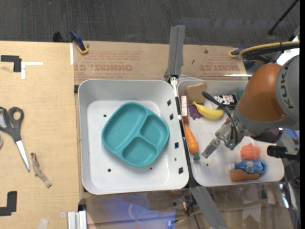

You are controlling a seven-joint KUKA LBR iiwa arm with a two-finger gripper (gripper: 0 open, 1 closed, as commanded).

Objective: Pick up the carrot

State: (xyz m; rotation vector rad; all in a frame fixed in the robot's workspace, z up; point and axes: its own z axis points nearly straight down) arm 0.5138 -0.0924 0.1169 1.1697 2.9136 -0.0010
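Left of the tool, in the left bin, a teal divided plate lies tilted, well apart from the tool. Above the tool, in the right bin, a banana rests beside a purple piece and a slice of bread. Just right of the tool sits an orange-pink lumpy toy; below that lie a blue bottle and a brown piece, touching. Far left of the tool, on the tabletop, lie scissors and a grey strip.
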